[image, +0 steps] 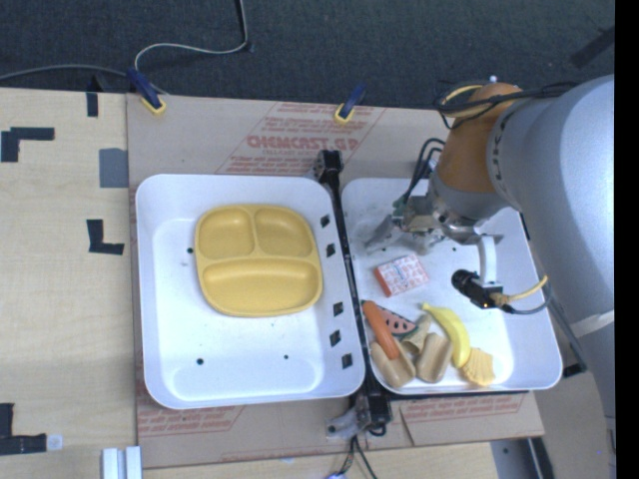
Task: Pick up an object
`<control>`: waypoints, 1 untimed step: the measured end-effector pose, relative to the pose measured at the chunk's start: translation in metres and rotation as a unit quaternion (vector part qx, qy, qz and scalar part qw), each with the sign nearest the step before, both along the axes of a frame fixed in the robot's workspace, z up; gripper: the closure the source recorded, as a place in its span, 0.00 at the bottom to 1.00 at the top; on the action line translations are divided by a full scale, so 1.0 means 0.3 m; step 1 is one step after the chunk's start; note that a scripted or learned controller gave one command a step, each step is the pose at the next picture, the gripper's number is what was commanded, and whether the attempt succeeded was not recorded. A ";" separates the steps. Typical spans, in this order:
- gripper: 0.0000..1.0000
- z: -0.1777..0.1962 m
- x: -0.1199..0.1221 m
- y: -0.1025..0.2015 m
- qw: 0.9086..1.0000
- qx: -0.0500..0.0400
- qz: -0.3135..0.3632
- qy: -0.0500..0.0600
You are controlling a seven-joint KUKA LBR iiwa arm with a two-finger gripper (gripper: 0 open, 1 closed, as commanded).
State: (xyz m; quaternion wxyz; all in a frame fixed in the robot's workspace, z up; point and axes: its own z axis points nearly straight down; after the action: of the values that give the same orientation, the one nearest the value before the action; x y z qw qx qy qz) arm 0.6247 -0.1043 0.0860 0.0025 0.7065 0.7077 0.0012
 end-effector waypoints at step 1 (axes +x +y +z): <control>0.00 0.000 -0.016 0.026 1.000 -0.001 0.000 0.001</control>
State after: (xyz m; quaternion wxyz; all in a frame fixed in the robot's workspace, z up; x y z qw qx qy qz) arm 0.6199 -0.0965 0.0859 0.0024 0.7068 0.7074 0.0000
